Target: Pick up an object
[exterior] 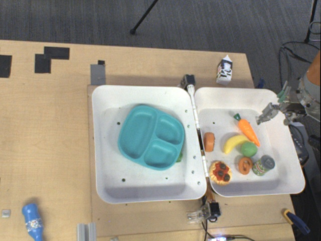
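Claw (268, 113) over right bin (296, 185) top edge, grip state unreadable | targets: carrot (247, 129), banana (234, 143), green ball (248, 148) touching in a cluster | risk: descent may nudge neighbours or pinch two, carrot may roll off | text: small carton (225, 69) on desk (45, 134), print illegible

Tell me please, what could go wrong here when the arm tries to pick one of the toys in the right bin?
1. The carrot, banana and green ball lie tightly together, so the gripper may knock a neighbour or catch two.
2. The can and donut sit near the right bin's front wall, which could block a finger.
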